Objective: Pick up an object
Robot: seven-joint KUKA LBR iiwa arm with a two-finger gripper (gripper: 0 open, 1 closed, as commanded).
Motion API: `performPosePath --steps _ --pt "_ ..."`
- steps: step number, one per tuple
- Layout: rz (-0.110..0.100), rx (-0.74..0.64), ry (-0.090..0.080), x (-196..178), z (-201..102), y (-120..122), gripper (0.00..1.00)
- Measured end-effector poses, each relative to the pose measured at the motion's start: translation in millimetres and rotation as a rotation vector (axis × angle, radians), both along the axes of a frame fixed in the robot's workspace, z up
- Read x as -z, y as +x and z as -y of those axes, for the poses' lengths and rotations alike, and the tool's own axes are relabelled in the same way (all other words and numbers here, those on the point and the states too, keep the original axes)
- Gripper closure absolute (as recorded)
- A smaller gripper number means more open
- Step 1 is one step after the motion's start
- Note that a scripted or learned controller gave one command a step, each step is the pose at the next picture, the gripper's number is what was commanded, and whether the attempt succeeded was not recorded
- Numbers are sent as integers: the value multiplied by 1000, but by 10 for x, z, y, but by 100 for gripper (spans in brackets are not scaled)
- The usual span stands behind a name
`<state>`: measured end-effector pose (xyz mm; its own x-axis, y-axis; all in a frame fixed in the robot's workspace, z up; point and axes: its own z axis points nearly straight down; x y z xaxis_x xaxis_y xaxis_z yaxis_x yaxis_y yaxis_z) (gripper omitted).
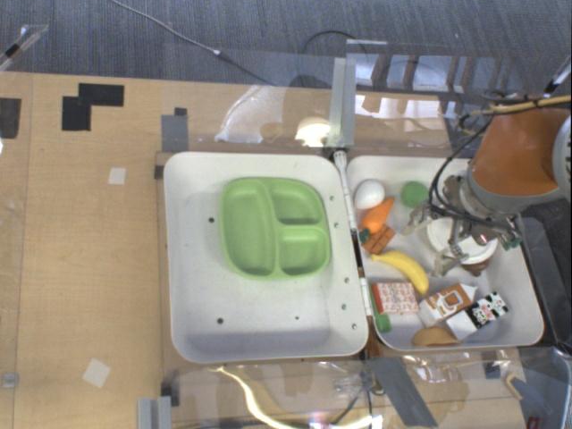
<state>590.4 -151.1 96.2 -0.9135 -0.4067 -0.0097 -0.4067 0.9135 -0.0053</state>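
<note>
End effector (465,248) low over right bin (536,329), above white cup-like item (444,233); spread or pressed together, cannot tell. Candidate objects crowd right bin: banana (404,268), carrot (378,215), white egg (368,193). Green tray (273,227) alone in left bin (192,320), likely drop side.

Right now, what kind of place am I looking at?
Probably a robot test lab, not a kitchen: a grey arm with an orange band reaches over two white bins of toy food like a banana, on a wooden bench with loose cables behind.
</note>
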Motion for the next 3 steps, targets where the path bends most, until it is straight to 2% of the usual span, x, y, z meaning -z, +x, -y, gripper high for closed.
performPosePath --steps 1,2,3 --pt "14 86 -1 34 -400 -785 0" --pt "1 -253 -6 -886 312 -527 0" --pt "15 -297 -11 -254 228 -839 0"
